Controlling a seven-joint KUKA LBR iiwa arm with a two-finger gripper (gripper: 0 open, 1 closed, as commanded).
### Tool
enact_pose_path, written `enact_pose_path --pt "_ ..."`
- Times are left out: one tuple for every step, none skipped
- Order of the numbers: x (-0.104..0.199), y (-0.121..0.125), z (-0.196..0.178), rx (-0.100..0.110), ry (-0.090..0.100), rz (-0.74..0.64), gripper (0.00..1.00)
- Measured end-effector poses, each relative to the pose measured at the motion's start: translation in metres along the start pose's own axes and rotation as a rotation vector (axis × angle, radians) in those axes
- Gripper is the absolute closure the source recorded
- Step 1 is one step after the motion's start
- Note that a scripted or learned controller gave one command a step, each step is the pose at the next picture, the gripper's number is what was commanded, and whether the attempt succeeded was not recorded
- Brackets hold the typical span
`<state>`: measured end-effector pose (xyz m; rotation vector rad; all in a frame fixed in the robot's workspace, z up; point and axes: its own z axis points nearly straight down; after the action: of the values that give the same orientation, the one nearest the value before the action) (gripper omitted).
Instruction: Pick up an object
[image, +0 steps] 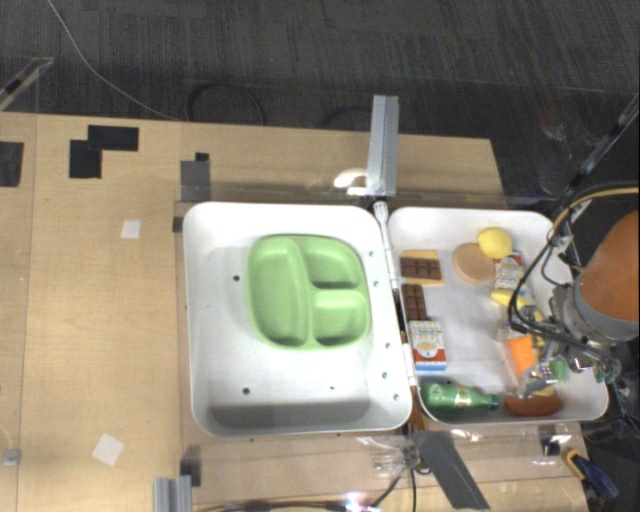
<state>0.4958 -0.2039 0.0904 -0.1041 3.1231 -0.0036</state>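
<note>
Two white bins sit side by side on the table (90, 330). The left bin (215, 400) has a green tray (305, 290) with three little sections in it. The right bin (470, 340) is full of small toy food.

The arm (610, 275) comes in from the right and hangs low over the near right corner of the right bin. Its gripper (540, 375) is down among wires and small parts, and I cannot tell how it is set or whether it has hold of anything.

Right by it lie an orange piece (520, 352) and a brown piece (530, 405), both very near the gripper. A green bottle (458, 398) lies on its side along the near wall. Farther off are a yellow lemon (493, 242), a round tan cookie (473, 262), two chocolate bars (420, 267) and a small box (426, 342).

I think the arm is going for the orange or brown piece. To do it well, it should go straight down over just one piece, so it does not catch two. The corner is tight, so the bin wall could get in the way. It should squeeze first, then lift slowly and check the piece comes up too.
</note>
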Motion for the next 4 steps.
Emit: enact_pose_path --pt "-0.001 0.001 0.0 0.004 0.0 -0.021 0.0" --pt "0.0 0.005 0.0 0.006 -0.003 -0.071 0.0" --pt "-0.002 -0.001 0.0 0.003 -0.002 -0.147 0.0" --pt "-0.007 -0.001 -0.015 0.01 -0.017 -0.152 1.0"
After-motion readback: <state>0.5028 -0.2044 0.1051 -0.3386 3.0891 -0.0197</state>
